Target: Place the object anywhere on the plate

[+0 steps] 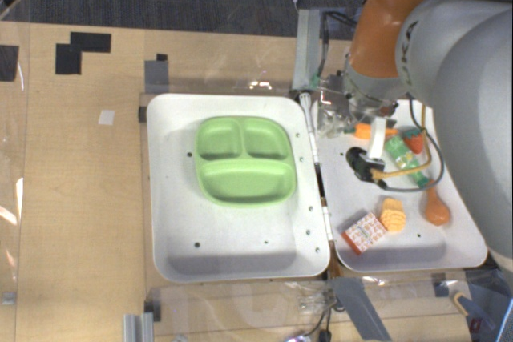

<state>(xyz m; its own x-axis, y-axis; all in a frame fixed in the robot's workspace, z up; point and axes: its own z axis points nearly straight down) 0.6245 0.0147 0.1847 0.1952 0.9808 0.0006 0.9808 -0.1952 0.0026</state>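
A green plate [243, 158] with three compartments lies in the left white bin [172, 236], nothing on it. My gripper [330, 119] hangs low over the far left corner of the right bin [461, 248], close to the wall between the two bins. Just to its right lie a small orange piece [365, 130], a green item [398, 148] and a red item [415, 142]. Nothing can be seen held in the gripper. The grey arm with its orange band [383, 32] covers the far right of the bin.
Nearer the front of the right bin lie a red-and-white box [365, 233], a yellow ribbed piece [393, 214] and an orange pear-shaped piece [437, 208]. A yellow-green item [409, 169] sits mid-bin. A grey metal post [309, 44] stands behind the bins.
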